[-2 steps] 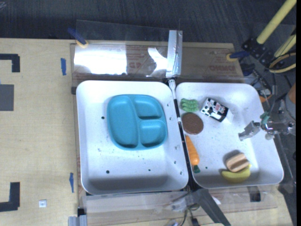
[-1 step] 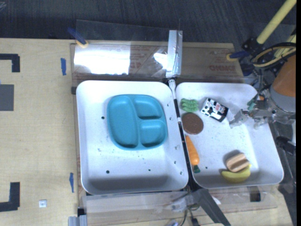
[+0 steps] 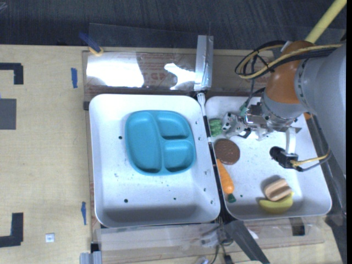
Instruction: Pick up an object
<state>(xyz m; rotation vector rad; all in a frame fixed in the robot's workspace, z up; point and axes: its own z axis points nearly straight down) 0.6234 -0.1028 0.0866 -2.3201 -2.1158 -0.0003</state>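
Reaching into the right-hand shallow white plastic bin (image 3: 308, 197), I have the grey arm's two-finger gripper (image 3: 235, 123) low near the bin's upper-left corner, just beside a small green leafy toy vegetable (image 3: 215, 127) that sits against the dividing wall. Whether the gripper is spread or closed I cannot tell from this slanted view (the metal at the wrist blurs into glare), and nothing can be made out in its grasp, so I treat the pick as not yet made. The nearest candidates are that green piece and a flat round brown disc (image 3: 227, 152) just below it; an orange carrot-shaped toy (image 3: 225, 179) lies along the divider further down, and a tan bun-like toy (image 3: 277, 189) rests touching a yellow banana-shaped toy (image 3: 276, 204) near the bottom edge. To do this well I would centre over one item alone, keeping clear of the bin wall, since the green piece is tucked close to it and a finger could land on the rim. The flat disc looks hard to pinch. The left white bin (image 3: 104, 164) carries a blue divided plastic tray (image 3: 160, 141), well apart from this work.
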